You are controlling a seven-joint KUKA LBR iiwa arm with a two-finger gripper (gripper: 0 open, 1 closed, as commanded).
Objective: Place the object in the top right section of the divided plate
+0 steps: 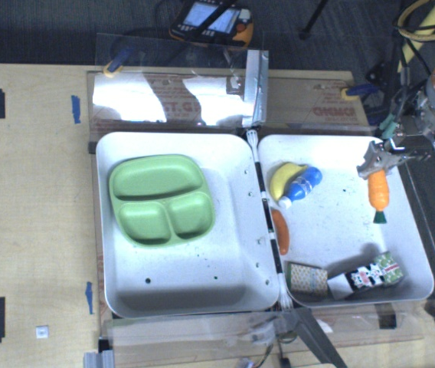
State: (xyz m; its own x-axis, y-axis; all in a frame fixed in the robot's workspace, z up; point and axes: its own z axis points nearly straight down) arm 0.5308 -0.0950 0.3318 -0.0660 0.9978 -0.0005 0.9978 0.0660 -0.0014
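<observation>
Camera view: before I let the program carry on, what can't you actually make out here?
- Gripper: small and dark against the clutter at the bin's far right; whether it grips the carrot hanging just below it is unclear.
- Arm: cut off by the right edge.
- Hot dog: lies along the bin wall; contact with it is unclear.
- Carton: print too small to read.
- Green divided plate: section depth unreadable.

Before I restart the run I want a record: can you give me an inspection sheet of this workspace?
Surface: two white bins side by side on a wooden bench.
Job's things: green divided plate in left bin, sections bare; carrot hanging at the gripper.
Clutter: right bin holds banana, blue bottle, sausage, carton, pouch.
Grippers: over right bin's far right corner.
Cables: yellow coil, top right.
Surroundings: handheld pendant behind bins.
</observation>
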